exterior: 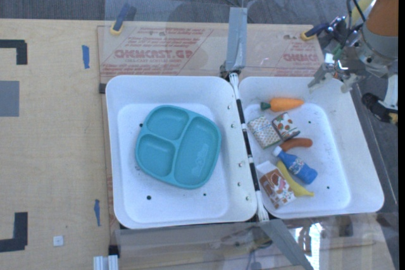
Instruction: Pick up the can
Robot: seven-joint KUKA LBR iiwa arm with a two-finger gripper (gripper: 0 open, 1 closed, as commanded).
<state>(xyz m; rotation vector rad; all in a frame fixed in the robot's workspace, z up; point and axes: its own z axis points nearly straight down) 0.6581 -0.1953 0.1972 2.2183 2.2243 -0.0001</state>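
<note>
On the pale wooden table (50,136), the left bin (120,136) is a shallow white plastic tray with rounded corners. It carries a smooth teal plate (178,146) moulded into three compartments and lying flat near its middle. The right bin (354,155) touches it along the centre seam and holds a loose cluster towards its left half. A flat brown printed packet (276,186) lies near the front edge, and a small silvery checkered pouch (262,131) lies close to the seam. Just right of the pouch and touching it is the can (286,125), a short, stubby thing with a white label printed in red and dark patches. It seems to lie tilted, though its ends are too small to make out. An orange carrot (286,104) lies across the bin beyond the can, and a glossy reddish sausage (296,143) lies just in front of it. Further forward are a blue bottle (296,167) with a white cap and a yellow banana (297,185). The arm (383,16) enters by the table's far right corner, its orange band above a grey wrist hung with cables. The gripper (331,80) points down over the right bin's far right corner, well apart from the can. Its thin metal fingers (314,81) are spread apart, with nothing between them.
</note>
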